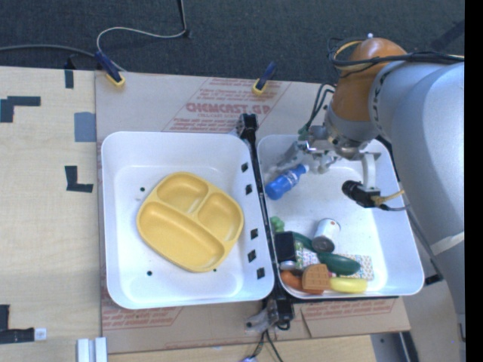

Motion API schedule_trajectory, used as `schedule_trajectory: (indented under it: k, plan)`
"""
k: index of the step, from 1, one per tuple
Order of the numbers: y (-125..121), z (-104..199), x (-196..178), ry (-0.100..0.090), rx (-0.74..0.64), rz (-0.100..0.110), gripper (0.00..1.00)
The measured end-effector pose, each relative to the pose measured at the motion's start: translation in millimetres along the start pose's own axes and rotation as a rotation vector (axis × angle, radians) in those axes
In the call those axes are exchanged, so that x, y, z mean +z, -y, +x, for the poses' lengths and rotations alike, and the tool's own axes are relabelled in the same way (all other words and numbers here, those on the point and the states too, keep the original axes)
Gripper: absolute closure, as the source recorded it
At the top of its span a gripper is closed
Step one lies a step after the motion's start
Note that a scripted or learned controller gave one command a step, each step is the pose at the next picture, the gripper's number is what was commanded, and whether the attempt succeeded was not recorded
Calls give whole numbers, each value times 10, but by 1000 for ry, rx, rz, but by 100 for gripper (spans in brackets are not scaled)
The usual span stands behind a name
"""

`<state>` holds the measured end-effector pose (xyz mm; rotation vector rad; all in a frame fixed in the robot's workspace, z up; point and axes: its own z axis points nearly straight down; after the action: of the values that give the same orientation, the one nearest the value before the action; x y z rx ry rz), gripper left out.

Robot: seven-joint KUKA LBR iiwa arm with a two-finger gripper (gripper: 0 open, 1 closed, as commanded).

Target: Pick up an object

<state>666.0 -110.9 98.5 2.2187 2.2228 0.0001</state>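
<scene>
A table [45,202] with a pale wood surface carries a sheet of brown cardboard [173,104], and on it two shallow white bins sit side by side, touching along their inner edges.

The left bin [121,225] holds one thing: a yellow divided plate [190,220] with three compartments, lying flat near the bin's middle.

The grey arm [423,127], with an orange band [362,81] above its wrist, reaches in from the right over the far part of the right bin [396,259]. Its hand [306,155] hangs above that bin's far left area. How far the hand is open cannot be told from this angle, and nothing can be seen clearly held in it.

Just beside the hand, toward the bin's left wall, lies a blue bottle [284,182] with a paler cap end, tilted on its side. Whether the hand touches it is unclear.

Along the right bin's near edge sits a crowded cluster of small objects: a white and grey can [325,233] on its side, a dark green piece [341,263], a black block [284,246], a brown piece [316,278], an orange piece [291,280], and a yellow banana-like piece [348,284].

Two blue and yellow clamps [110,68] grip the cardboard's far edge.
</scene>
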Motion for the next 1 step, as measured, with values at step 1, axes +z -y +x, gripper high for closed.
schedule_trajectory:
  k: [1]
  plan:
    - [119, 158, 139, 0, 1, 1, 0]
